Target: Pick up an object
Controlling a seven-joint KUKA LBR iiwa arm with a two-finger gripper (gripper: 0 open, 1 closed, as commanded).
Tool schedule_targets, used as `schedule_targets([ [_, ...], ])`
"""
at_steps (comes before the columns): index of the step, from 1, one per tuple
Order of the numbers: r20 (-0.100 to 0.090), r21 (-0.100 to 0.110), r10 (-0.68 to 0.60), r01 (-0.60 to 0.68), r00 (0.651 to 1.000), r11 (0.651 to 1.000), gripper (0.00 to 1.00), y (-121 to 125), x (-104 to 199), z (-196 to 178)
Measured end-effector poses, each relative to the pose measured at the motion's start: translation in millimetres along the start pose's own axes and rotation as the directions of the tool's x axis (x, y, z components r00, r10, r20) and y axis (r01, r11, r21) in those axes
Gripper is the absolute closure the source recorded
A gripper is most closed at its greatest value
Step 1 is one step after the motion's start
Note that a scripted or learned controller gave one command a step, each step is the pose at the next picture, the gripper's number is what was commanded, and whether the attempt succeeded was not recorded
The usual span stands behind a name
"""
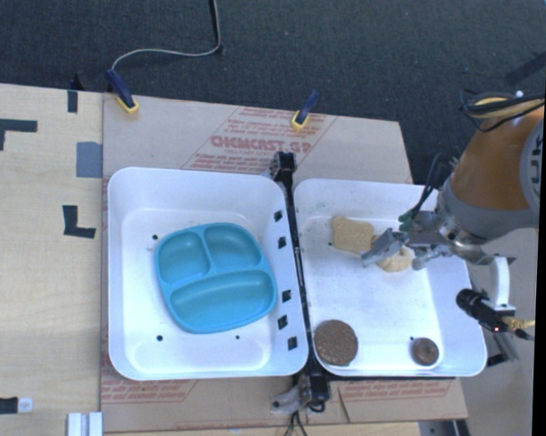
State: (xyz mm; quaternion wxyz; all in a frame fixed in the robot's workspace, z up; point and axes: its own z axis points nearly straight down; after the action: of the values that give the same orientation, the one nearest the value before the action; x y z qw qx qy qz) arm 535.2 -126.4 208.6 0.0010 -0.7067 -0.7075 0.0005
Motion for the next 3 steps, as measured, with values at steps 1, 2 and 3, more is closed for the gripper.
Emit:
schedule_targets([
  [1,0.000,-0.001,-0.002,0.002,1.000,1.000,0.00,81,65,17],
  [2,0.003,-0.008,0.000,0.000,1.000,1.000,0.00,82,18,112],
  [3,0.003,-0.011,-0.001,0.001,1.000,1.000,0.00,120,11,118],
])
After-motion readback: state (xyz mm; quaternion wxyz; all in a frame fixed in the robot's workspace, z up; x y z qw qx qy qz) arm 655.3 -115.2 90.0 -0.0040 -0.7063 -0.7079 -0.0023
